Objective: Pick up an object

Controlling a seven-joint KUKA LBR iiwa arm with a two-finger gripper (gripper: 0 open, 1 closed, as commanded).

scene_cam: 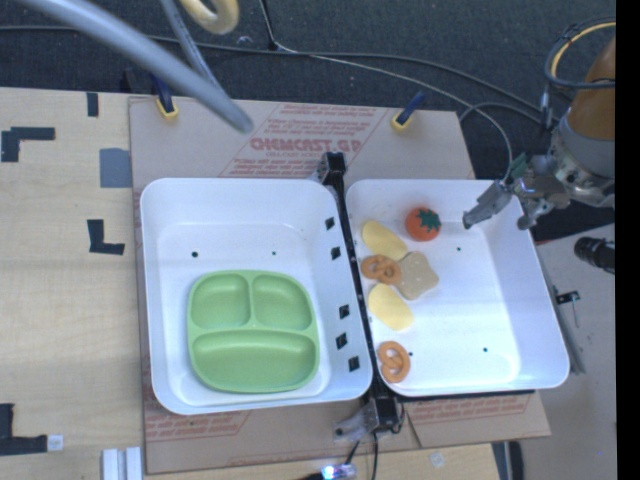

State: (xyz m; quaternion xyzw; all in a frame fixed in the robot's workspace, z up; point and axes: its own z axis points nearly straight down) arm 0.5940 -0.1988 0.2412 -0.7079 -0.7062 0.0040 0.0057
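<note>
green plate (252, 330), red tomato (423, 222), seemingly orange pretzels (393, 360)

Glossy white plastic bins (165, 268); matt green plastic tray (252, 330); brown cardboard base (300, 138).

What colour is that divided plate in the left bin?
Light green plate, seen clearly in the camera view.

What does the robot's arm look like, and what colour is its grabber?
The arm is grey metal with an orange band near the wrist and thin cables looping around it. At its end sits a small gripper of grey and dark metal parts, with a tiny green spot on it. It looks slim and pointy next to the rounded arm.
</note>
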